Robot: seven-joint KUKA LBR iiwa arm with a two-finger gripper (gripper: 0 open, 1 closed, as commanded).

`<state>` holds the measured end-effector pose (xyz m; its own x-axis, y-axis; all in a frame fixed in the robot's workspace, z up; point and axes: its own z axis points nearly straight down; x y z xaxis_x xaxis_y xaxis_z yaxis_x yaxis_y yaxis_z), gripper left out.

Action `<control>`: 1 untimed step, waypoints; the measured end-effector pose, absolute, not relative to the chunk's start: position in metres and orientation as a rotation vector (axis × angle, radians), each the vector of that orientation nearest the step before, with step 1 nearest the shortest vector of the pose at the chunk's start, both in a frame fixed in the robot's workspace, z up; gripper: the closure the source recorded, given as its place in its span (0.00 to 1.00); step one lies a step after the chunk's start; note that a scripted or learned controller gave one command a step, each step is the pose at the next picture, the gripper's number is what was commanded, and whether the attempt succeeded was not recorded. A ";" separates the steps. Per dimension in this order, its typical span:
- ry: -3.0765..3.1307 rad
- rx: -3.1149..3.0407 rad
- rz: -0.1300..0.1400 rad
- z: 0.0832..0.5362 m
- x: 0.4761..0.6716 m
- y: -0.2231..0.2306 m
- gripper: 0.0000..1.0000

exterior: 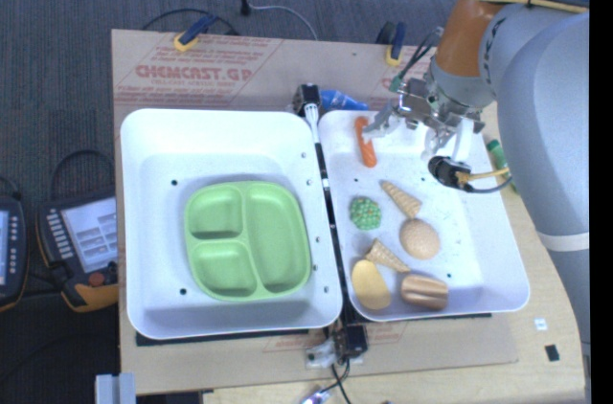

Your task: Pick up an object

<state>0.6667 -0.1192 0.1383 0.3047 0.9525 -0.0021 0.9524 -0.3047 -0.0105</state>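
Hovering over the 12 o'clock end of the right bin (498,292), your gripper (419,117) carries nothing you can see between its tips, and you cannot tell from this slant how it is set. You are at the approach step, with no object chosen for certain. The nearest candidate is the orange carrot (366,144), just beside the gripper at its 9 o'clock; the green ball (364,213), 2 cones (402,198) and the bread roll (420,238) lie toward 6 o'clock. The left bin (153,144) holds a green divided plate (248,238). Next, you likely need to centre over the carrot, align across its length and descend.
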 end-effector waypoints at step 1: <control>-1.906 -2.501 0.005 0.087 0.651 -0.096 0.00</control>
<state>0.6511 -0.0957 0.0873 0.2652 0.9642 -0.0042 0.9642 -0.2652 0.0002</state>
